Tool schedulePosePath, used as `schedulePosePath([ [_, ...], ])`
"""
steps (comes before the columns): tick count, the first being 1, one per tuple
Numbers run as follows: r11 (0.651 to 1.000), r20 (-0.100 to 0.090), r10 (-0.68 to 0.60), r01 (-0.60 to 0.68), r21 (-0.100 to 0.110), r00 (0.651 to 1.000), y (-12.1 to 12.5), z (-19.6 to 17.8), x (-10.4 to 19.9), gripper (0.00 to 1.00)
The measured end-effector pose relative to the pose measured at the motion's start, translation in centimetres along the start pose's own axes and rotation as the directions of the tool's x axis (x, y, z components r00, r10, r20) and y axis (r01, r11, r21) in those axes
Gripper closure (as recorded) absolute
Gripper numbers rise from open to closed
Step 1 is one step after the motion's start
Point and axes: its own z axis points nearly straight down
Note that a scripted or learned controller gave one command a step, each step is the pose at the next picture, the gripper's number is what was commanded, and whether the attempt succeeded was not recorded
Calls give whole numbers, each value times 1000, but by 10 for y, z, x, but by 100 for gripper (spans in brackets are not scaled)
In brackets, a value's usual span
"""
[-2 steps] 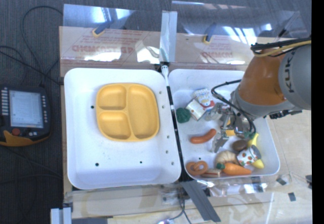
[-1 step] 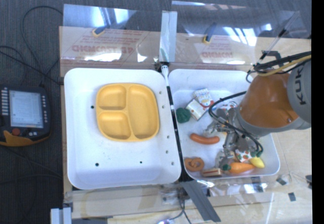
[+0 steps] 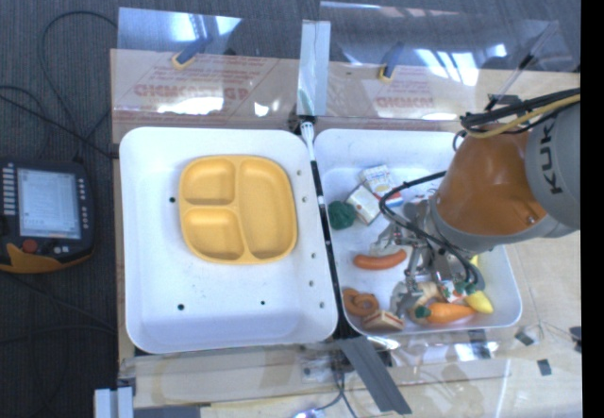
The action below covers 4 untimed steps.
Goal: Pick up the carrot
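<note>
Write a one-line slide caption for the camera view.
KUKA gripper hangs over the carrot in the right bin; yellow tray sits left.

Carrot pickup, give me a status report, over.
Gripper low in right bin, just above carrot. Carrot lying flat on bin floor. Crowded by hot dog and yellow piece.

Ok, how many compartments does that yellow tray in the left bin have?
3. The yellow tray has one small compartment at its upper left, another small one below it at lower left, and one large compartment filling its right side. All are in plain sight.
</note>
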Motion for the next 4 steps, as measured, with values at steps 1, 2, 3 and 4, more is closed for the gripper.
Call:
schedulePosePath([
  [1, 986, -3, -167, 167, 0, 986, -20, -150, -56, 0],
  [2, 960, -21, -281, 281, -12, 959, -53, -34, -26, 0],
  [3, 970, -2, -243, 243, 0, 970, -48, 19, -68, 0],
  [4, 981, 6, -194, 194, 6, 981, -69, 17, -21, 0],
])
